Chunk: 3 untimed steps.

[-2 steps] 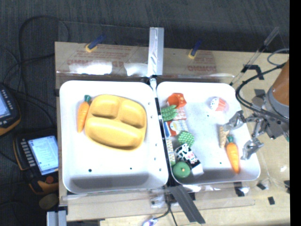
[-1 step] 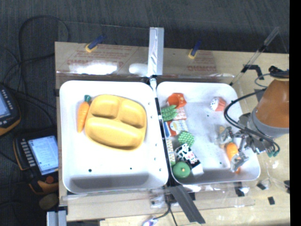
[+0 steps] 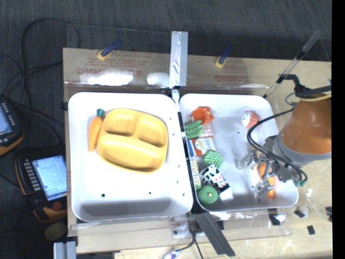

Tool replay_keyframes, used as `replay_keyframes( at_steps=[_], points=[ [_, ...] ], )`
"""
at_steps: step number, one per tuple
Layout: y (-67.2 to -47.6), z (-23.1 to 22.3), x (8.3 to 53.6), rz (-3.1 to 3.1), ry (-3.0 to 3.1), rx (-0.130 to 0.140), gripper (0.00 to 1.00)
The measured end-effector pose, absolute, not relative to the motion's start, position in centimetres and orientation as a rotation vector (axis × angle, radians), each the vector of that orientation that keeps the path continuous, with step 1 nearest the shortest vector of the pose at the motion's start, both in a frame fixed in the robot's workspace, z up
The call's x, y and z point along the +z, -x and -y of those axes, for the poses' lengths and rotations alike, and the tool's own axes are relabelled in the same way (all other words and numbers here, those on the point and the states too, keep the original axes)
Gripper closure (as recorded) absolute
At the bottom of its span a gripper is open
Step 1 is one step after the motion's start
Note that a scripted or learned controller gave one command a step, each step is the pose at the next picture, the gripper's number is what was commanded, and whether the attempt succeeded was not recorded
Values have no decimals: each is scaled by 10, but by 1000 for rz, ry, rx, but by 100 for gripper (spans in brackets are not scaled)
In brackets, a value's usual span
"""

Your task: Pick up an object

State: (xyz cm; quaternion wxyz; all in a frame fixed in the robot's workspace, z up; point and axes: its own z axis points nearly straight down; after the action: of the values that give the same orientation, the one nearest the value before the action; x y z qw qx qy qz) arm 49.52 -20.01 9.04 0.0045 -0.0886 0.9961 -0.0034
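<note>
No text could be read for certain. Faint reddish print ran along the clear panel (image 3: 108, 69) behind the bins, too blurred to make out. The lit screen (image 3: 49, 174) at the left showed lines of text too small to read.

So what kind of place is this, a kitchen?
Probably a robot lab, not a kitchen: two white bins of toy food like a carrot, a robot arm, and cables on the floor.

Bright, even overhead light; slightly soft.
</note>
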Motion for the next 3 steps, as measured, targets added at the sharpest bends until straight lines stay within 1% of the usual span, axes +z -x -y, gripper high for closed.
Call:
replay_keyframes(
  at_steps=[1, 2, 3],
  points=[
    [-499, 210, 90, -3116, 324, -3, 0],
    [-501, 210, 101, -3111, 325, -11, 100],
    [-511, 172, 163, -3128, 261, 1, 100]
  ],
)
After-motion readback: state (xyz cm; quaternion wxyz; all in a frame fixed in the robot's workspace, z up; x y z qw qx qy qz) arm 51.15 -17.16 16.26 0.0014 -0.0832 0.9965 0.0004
